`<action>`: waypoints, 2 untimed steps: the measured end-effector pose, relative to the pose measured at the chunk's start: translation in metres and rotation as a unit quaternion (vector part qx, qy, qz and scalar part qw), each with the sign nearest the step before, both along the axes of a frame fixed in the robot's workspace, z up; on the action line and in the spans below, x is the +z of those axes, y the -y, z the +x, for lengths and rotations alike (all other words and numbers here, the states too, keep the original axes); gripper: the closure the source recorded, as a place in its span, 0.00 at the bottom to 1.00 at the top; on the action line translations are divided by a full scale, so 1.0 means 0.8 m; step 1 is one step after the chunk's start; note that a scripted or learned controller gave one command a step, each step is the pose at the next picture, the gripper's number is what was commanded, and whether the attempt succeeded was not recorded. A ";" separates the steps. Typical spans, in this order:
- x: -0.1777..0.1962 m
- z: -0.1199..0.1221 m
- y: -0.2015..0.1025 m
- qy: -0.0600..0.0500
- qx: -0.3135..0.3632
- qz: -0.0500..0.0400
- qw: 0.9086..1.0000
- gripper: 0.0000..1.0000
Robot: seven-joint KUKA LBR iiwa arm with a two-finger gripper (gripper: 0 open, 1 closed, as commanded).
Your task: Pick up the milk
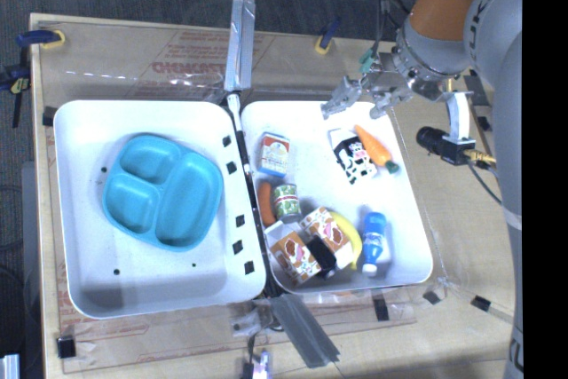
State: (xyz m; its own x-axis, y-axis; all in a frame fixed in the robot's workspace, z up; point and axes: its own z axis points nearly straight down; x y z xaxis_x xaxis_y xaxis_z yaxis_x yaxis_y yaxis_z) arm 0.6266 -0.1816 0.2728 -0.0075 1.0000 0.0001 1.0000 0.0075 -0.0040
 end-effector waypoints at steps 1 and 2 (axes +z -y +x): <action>-0.006 0.038 -0.010 0.001 -0.038 0.000 0.999 0.00; -0.006 0.039 0.028 0.002 -0.053 0.000 0.999 0.00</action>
State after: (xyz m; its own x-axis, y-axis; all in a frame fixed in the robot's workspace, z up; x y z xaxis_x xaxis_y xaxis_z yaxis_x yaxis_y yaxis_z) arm 0.6574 -0.2040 0.2679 0.0982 0.9952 -0.0007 0.9952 -0.0982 0.0006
